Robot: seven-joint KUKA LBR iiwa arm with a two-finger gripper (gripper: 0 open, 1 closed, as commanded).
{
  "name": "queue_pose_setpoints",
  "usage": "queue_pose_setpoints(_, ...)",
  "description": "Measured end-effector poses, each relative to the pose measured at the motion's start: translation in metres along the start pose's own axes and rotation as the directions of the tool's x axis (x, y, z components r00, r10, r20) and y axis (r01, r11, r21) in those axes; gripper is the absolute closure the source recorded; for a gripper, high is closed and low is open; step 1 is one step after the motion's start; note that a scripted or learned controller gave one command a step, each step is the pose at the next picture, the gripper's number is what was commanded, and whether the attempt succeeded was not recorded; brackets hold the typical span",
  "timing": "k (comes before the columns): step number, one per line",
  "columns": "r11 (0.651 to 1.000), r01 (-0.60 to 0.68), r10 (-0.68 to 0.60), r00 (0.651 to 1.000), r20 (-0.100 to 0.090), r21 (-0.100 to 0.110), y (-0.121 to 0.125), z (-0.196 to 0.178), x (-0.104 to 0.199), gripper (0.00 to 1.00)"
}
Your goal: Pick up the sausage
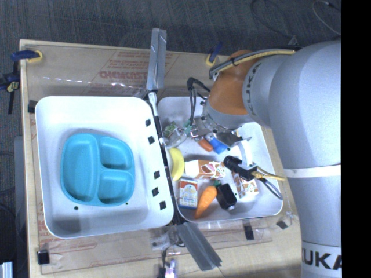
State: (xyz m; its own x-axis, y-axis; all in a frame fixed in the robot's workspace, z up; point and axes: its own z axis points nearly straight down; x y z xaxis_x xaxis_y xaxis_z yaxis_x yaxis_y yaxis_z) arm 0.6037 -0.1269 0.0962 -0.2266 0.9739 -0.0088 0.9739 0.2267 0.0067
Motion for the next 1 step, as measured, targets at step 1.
queue_pose_setpoints(1,0.901,0.434,-0.434,0.901,-0.006,0.004,-0.0033,0.0021,-0.0042,0.00)
